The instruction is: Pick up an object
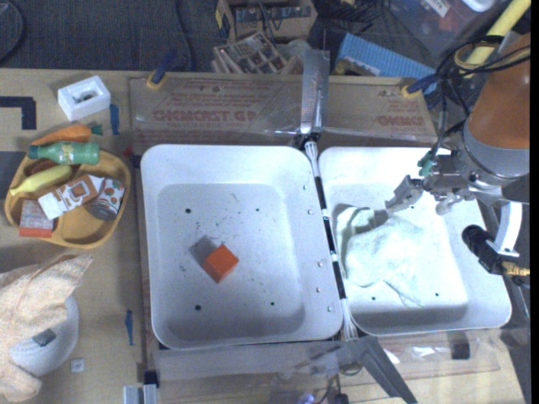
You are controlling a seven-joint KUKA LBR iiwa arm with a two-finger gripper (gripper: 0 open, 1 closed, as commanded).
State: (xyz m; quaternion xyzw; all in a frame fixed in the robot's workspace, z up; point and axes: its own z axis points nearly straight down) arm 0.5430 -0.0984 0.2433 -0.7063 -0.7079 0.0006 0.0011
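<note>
The arm enters from the right, its orange band at the upper right, and reaches down into the right bin [497,310]. The gripper [389,211] sits low over that bin's upper left part, its fingers [402,194] slanting down to the left toward a white cloth [396,255] that lies crumpled across the bin floor. The finger tips meet the raised upper edge of the cloth near the bin's left wall; whether they are parted or closed, and whether any cloth is caught between them, cannot be told at this angle. A darker fold of the cloth stands just left of the tips. The left bin [168,175] holds an orange block [222,263] near the middle of its floor, with a grey shadow or face at its upper left; it is well apart from the gripper. Scattered dark specks mark the left bin floor. On the table [101,310] to the left stands a yellow bowl [84,230] filled with toy food items, including a green bottle [67,152]. A small white box [84,97] sits above the bowl, and a beige cloth [38,297] lies below it.
</note>
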